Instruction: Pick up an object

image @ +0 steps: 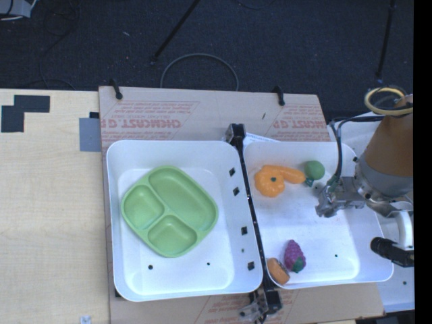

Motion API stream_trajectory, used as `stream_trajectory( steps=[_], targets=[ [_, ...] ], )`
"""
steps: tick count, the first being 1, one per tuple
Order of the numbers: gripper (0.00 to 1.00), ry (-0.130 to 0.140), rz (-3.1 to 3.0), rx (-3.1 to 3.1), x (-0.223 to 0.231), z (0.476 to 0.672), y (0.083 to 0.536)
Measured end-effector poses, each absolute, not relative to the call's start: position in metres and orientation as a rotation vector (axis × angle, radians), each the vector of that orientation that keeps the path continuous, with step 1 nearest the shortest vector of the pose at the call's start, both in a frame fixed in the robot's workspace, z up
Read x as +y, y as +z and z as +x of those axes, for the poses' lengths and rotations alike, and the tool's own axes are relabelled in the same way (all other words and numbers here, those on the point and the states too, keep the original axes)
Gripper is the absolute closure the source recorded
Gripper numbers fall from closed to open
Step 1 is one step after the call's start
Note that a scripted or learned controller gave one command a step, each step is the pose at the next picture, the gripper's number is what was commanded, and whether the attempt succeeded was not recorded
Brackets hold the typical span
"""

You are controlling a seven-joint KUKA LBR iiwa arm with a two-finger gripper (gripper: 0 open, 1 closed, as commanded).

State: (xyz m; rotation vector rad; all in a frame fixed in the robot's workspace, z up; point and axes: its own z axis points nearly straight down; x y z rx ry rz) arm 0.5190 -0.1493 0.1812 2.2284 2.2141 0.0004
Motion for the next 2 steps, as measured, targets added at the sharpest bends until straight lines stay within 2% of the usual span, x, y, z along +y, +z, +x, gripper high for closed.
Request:
stream_trajectory(
  steps=[2],
  targets=[
    [1.00, 0.001, 2.220, 2.220, -0.160, 0.514, 0.271]
  ],
)
